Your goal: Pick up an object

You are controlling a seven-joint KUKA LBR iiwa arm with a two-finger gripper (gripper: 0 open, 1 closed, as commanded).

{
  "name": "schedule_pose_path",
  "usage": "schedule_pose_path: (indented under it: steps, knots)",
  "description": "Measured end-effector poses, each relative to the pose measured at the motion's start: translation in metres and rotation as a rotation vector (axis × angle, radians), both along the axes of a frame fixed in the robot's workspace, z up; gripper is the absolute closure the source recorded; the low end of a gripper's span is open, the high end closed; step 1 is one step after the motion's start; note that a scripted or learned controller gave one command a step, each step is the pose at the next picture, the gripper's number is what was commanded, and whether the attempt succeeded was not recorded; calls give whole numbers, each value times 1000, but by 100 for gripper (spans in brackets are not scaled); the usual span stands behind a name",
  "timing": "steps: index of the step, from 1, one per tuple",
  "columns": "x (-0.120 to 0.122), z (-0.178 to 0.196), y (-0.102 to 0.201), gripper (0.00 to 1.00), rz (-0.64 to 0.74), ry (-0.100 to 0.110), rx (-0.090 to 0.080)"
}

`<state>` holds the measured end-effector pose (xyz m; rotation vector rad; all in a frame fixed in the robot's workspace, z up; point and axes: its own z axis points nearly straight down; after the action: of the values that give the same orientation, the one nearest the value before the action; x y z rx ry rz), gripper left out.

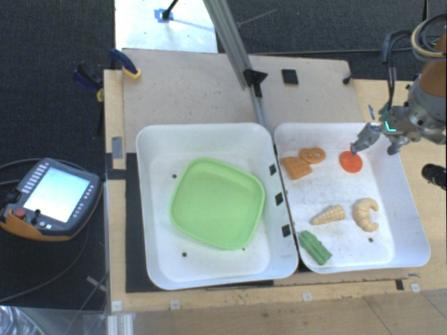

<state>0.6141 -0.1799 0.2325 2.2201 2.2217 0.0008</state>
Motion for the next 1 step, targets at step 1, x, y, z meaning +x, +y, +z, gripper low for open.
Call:
schedule_pose_path:
  steps: [1]
  knots:
    - [0, 0, 0, 0, 0, 0, 0]
